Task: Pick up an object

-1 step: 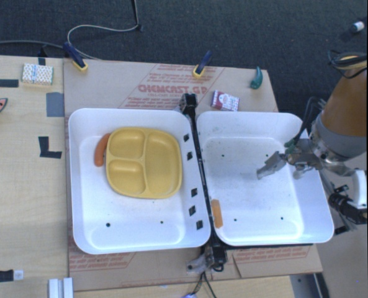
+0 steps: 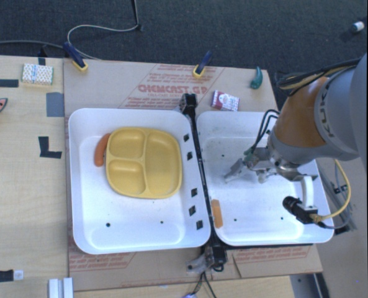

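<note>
My gripper [image 2: 248, 174] hangs over the middle of the right bin [image 2: 258, 228]. Its fingers are spread open, with bare bin floor and nothing else between them. A small orange sausage-shaped piece [image 2: 216, 213] lies against the right bin's left wall, down and to the left of the gripper and apart from it. In the left bin [image 2: 134, 231] a yellow divided plate [image 2: 144, 162] lies flat. A second orange sausage [image 2: 100, 149] rests against the plate's left rim.
A black divider with clips [image 2: 194, 166] runs between the bins. A red and white packet [image 2: 224, 100] lies on the cardboard behind the right bin. Yellow and blue clamps [image 2: 202, 65] hold the cardboard's far edge. A black and yellow cable [image 2: 308, 211] hangs beside the arm.
</note>
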You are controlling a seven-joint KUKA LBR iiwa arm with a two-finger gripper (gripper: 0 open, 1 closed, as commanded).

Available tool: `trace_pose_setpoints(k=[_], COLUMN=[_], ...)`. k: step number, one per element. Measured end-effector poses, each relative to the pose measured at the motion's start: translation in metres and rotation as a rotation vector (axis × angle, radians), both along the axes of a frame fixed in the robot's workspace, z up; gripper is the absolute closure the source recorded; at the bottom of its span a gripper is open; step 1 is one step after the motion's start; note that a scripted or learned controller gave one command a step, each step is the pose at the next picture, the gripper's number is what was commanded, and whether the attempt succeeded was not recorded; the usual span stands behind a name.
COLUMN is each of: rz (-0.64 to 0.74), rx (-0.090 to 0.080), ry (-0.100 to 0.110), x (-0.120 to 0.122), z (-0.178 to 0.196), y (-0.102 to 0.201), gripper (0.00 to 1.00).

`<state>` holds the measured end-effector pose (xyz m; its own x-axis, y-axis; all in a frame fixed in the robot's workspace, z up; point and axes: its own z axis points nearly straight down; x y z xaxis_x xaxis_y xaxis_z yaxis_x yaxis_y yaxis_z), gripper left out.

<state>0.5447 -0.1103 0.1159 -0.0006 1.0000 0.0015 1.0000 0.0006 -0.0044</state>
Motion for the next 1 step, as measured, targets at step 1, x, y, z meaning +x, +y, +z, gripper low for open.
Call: trace_pose_setpoints(k=[1], rz=[0.000], rx=[-0.001], ry=[-0.005], x=[0.0353], z=[-0.0302], y=[0.0164], gripper=[0.00])
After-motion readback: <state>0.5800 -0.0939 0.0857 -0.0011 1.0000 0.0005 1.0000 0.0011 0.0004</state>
